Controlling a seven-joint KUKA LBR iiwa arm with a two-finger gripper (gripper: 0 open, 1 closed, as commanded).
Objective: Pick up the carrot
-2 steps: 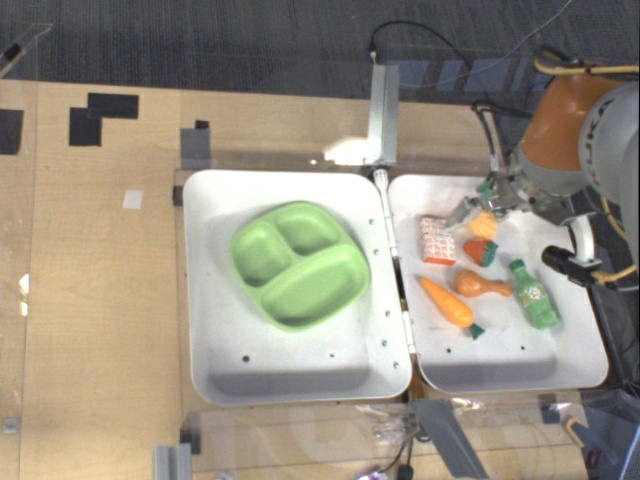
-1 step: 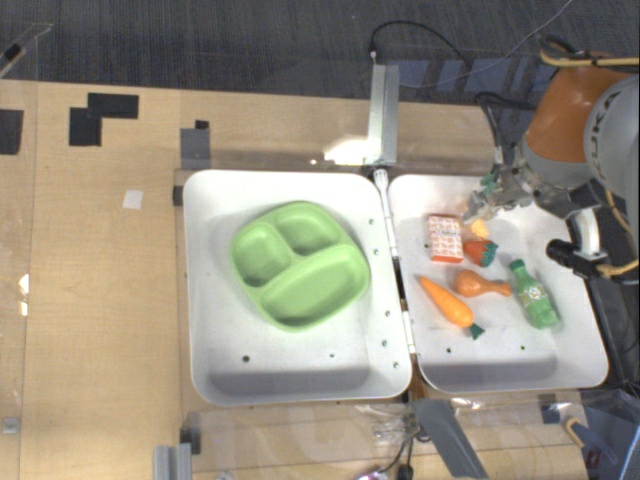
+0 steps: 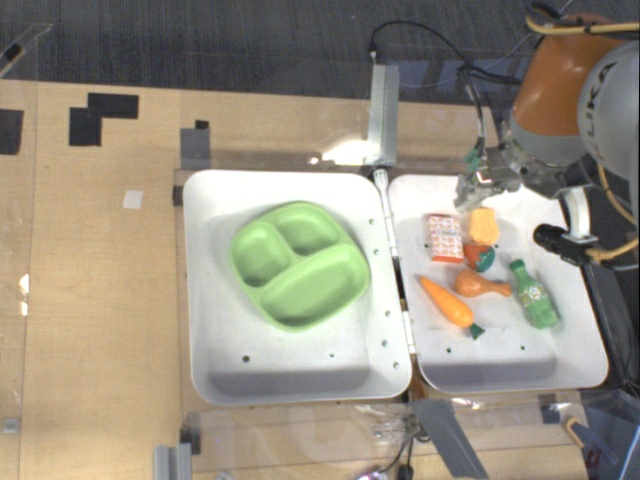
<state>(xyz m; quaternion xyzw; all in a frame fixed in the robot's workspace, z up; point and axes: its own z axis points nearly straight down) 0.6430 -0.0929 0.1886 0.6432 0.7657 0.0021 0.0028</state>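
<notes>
carrot (image 3: 446, 302): lies flat in the right bin (image 3: 575, 358), lower middle of that bin, a little right of the frame's centre and below it.
long axis: runs on a slant from upper left to lower right across the frame.
which way it points: the thin tip points to the upper left, toward the wall between the two bins; the thick end with a small dark green stub points to the lower right.
likely handling: it looks like a moulded toy, so I judge it light, stiff and smooth, apt to roll or slip sideways if pinched off centre; not fragile.
where to take hold: across the thick half, just short of the green stub, with the closing line set square to the long axis; the tip is too thin to hold well.
neighbours: an orange drumstick-shaped toy (image 3: 480, 286) lies just beside its upper right flank, so there is little room on that side; a green bottle (image 3: 533, 295) lies farther right, a red-and-white packet (image 3: 445, 238) and a yellow block (image 3: 484, 227) above.
gripper (image 3: 480, 182): at the upper edge of the right bin, upper right of the frame, well apart from the carrot; whether it is open or closed I cannot tell, and nothing is seen held in it.
left bin (image 3: 215, 368): holds a green divided plate (image 3: 300, 264); no part in the pick.
desk (image 3: 90, 318): bare light wood left of the bins.
</notes>
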